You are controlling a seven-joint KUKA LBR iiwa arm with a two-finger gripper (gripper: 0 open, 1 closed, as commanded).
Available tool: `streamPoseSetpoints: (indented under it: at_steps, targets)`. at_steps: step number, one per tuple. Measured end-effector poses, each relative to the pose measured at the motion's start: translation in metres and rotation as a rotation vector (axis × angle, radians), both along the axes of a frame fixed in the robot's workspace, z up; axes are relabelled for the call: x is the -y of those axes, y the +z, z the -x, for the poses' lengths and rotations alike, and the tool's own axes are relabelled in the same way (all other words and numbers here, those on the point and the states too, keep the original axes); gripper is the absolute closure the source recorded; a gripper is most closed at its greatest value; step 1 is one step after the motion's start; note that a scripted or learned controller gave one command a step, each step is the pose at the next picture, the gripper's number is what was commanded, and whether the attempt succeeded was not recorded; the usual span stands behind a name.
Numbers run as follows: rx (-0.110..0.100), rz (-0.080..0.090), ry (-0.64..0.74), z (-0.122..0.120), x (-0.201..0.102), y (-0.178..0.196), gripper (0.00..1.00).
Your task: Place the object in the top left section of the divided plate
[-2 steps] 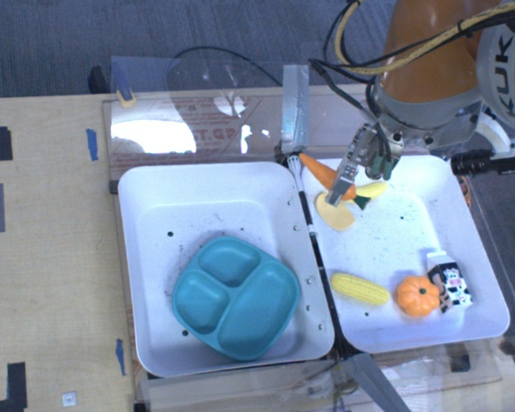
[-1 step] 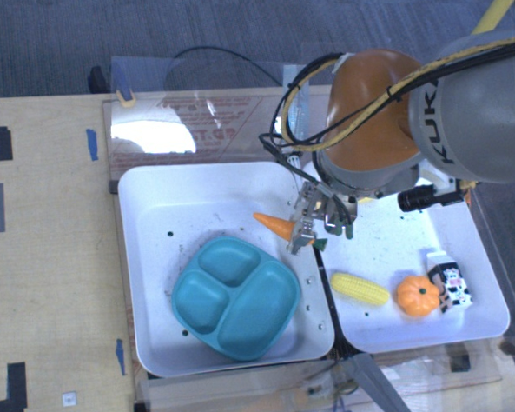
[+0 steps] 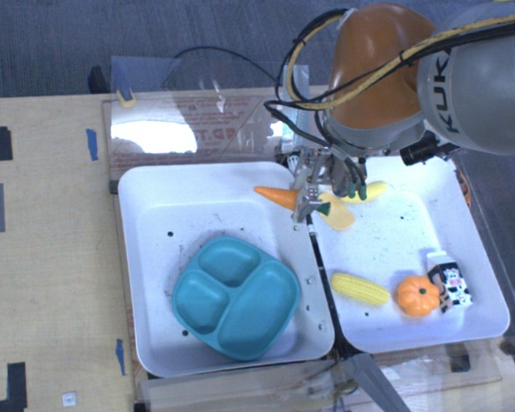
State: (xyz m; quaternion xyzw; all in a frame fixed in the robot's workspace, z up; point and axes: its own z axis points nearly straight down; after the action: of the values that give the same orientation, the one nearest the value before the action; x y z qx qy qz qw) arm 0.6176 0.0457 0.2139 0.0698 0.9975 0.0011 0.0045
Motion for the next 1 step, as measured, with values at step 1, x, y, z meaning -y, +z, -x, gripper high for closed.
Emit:
streamPoseSetpoints:
  at_steps: [1]
  targets:
    - [0.003, -0.002, -0.139, 0.0471, -0.0043, 0.0652, 1.0]
